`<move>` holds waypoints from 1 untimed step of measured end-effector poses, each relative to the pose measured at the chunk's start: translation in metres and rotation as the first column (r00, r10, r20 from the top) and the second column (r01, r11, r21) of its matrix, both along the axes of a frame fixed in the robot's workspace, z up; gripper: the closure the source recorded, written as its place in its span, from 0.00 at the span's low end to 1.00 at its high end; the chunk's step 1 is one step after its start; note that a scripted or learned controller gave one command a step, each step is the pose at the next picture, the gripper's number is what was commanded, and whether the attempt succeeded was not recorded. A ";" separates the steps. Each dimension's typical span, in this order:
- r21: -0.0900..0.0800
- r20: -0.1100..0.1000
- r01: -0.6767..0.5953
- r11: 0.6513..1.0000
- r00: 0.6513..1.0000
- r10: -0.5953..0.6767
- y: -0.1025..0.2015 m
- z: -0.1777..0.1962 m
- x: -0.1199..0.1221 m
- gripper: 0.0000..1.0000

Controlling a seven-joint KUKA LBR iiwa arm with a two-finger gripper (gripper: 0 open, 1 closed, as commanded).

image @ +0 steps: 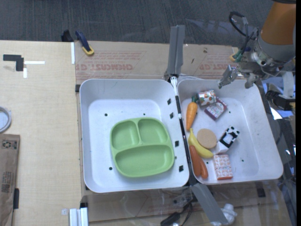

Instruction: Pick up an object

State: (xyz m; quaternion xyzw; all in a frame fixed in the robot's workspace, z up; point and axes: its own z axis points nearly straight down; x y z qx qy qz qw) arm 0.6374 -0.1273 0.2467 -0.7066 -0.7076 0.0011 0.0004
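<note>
- The bench is pale wood on the left, with a sheet of brown cardboard (141,60) printed in red letters lying behind the two white bins.
- The left bin (91,126) holds a green divided plate (141,146), sitting flat near its middle.
- The right bin (256,145) holds the small things, mostly crowded toward its left wall.
- A carrot (191,114) leans along that wall; below it lie a banana (200,147) and a second, redder carrot (198,163), close together.
- A round tan disc (206,138) rests against the banana.
- Near the bin's back sits a small can (206,97), with a dark reddish packet (215,110) just beside it.
- A black-and-white block (229,137) lies right of the disc, and a pink-and-white box (222,166) sits near the front edge.
- The arm comes in from the upper right, its orange band (278,25) high in the corner.
- The gripper (237,76) hangs over the back rim of the right bin, its two fingers spread apart with nothing between them, clear of all the objects.
- A grey post (176,51) stands at the back where the bins meet.
- On the far left wood lie a roll of tape (3,120) and a brown paper bag (8,173); a blue-and-yellow clamp (84,44) grips the cardboard's back edge.
- Dark carpet (131,8) stretches behind the bench.
</note>
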 end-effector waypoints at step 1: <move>-0.001 0.005 0.010 1.000 1.000 -0.010 0.026 -0.143 0.021 0.00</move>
